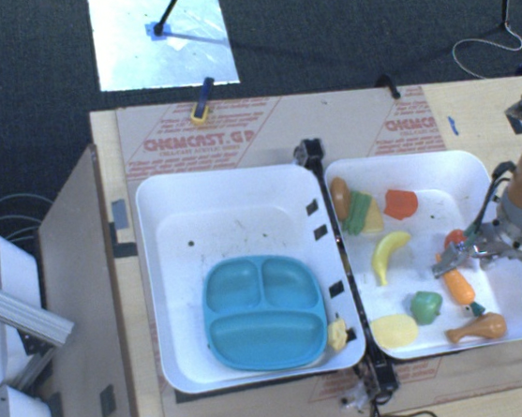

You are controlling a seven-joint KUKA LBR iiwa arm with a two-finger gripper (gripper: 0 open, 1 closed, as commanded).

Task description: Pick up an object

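Nearest the camera, along the front wall of the right-hand shallow white bin [471, 164], lie a tan toy drumstick [475, 328], a pale yellow rounded toy [395, 330] and a green toy pepper [426, 305]. Farther back in the same bin sit a yellow toy banana [389, 253], a red-orange toy block [400, 203], and a cluster of brown, green and yellow toy pieces [354, 210] near the inner wall. The left-hand white bin [226, 190] holds a blue compartmented plastic plate [264, 310], with a small yellow toy [337, 335] just beside its front right corner. Both bins rest on the counter [260, 125].

The grey arm enters from the right, and its end effector [457, 250] is low over the right bin, directly above an orange toy carrot [458, 286] and touching or nearly touching a small red toy [454, 239]. Whether its fingers are spread or pressed together cannot be told, and no object is visibly pinched.

The step in hand appears to be the descent onto a target, probably the red toy or the carrot. The next move would call for a firm closure on one item, then a straight lift clear of its neighbours.
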